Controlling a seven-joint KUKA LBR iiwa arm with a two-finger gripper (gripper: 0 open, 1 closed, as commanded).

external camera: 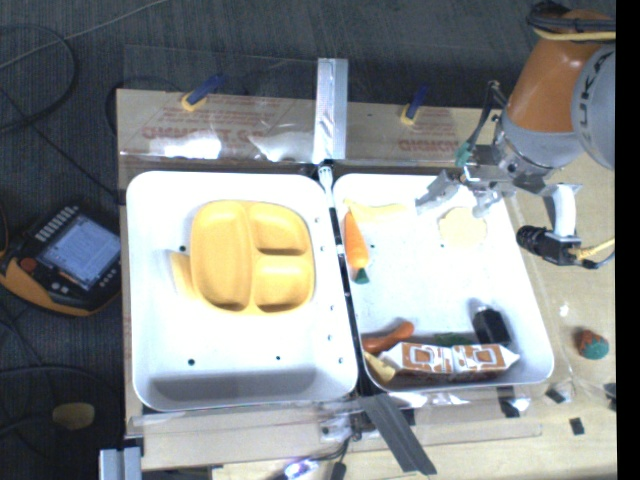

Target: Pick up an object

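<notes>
My gripper hangs over the far right part of the right bin, its fingers spread open with nothing between them. Just below it on the bin floor lies a pale yellow disc. An orange carrot with a green tip lies along the bin's left wall. A pale flat slice sits beside the carrot's top. Along the near wall lie a reddish sausage, a brown printed packet and a small black block.
The left bin holds a yellow divided plate. The grey and orange arm reaches in from the upper right. A handheld screen unit lies on the floor left of the bench. Small bits lie on the bench right of the bins.
</notes>
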